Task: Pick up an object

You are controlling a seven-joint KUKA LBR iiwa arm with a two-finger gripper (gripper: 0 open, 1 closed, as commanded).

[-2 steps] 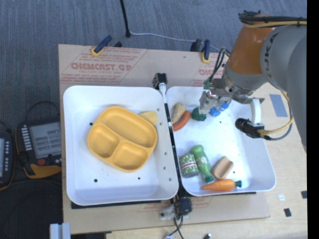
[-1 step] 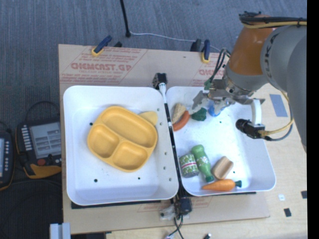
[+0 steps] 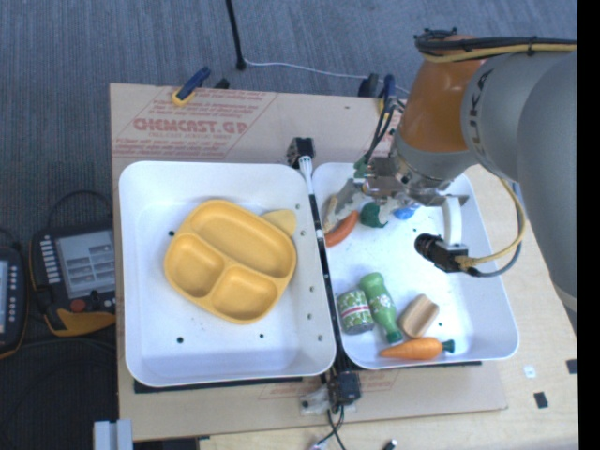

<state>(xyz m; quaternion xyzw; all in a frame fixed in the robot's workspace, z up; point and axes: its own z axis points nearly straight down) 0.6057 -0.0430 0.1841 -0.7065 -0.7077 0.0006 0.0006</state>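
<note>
Nearest the viewer, along the front wall of the right bin (image 3: 487,251), lie a toy carrot (image 3: 412,350), a tan block (image 3: 419,315), a green bottle (image 3: 382,305) and a small green can (image 3: 353,311), all close together, the bottle and can touching. In the left bin (image 3: 141,251) a yellow divided tray (image 3: 232,259) sits near the middle, with a pale yellow piece (image 3: 280,220) just beyond its far right edge, partly hidden.

Further back in the right bin, a second orange carrot-like piece (image 3: 339,230) lies against the dividing wall, a dark green object (image 3: 373,216) sits just beside it, and a small blue item (image 3: 404,212) is next to that.

The gripper (image 3: 375,193) stands directly over this far cluster, low in the bin. Whether the pincer is wide, narrow, or closed on anything cannot be told; the wrist body hides the tips. The step in hand appears to be the descent onto a candidate object, most likely the dark green one or the carrot-like piece beside it. The next move would call for closing on one item alone, clear of its neighbour and of the bin wall, then a straight lift.

The arm (image 3: 450,101) enters from the right, its orange band above the wrist, the wrist pointing roughly straight down, with a black cable (image 3: 441,251) looping over the bin.
</note>
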